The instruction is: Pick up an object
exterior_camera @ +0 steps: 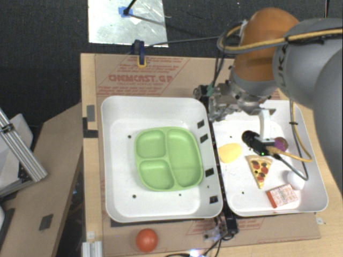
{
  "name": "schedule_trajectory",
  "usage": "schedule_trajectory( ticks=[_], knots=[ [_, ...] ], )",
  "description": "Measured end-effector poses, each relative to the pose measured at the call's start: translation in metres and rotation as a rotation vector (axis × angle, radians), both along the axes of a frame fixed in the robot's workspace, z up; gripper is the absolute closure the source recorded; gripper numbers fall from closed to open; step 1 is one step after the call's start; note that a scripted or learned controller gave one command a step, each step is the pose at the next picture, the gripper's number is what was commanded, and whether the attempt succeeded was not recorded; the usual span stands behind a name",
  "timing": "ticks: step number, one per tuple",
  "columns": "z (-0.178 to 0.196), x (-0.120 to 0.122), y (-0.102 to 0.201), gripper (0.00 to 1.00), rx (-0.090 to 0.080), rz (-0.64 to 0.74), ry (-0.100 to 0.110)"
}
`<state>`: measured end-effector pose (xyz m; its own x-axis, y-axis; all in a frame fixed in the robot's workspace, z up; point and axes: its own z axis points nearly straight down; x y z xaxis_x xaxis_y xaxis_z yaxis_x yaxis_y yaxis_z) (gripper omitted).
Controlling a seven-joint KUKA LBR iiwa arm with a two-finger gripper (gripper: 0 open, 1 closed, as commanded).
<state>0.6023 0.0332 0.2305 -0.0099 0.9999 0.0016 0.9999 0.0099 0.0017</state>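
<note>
Nearest me, on the front strip of the table (56,165), an orange ball (146,240) sits outside both bins, where I doubt the arm is meant to reach.

Behind it the left bin (120,197) holds a green divided plate (168,158) lying flat near its middle. Being broad and low, it looks awkward to pinch.

The right bin (241,197) has the likelier targets. A red and white packet (282,196) lies near its front right corner. A toy pizza slice (260,168) lies behind that, with its point toward me. A rounded yellow piece (230,152) is just left of the slice, close to the wall between the bins. A small purple piece (280,142) sits farther back. They lie loose and apart from one another, which should leave room to come down on any one of them.

Farther back, the hand (222,107) hangs over the rear left corner of the right bin, beside the dividing wall. I cannot tell how wide it is open, and I see nothing held in it. The yellow piece is the closest thing to it. The wall on the left could crowd a grab there.

Beyond the bins, a cardboard sheet (161,74) with red lettering covers the table. A blue clamp (139,50) grips its back edge, and a shiny foil square (127,12) lies farthest off.
</note>
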Motion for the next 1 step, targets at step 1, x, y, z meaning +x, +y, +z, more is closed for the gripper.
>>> schedule_trajectory(
  ticks=[1],
  knots=[
    [-0.0112,-0.0104,0.0514,1.0,0.0,-0.001,0.002]
  ],
)
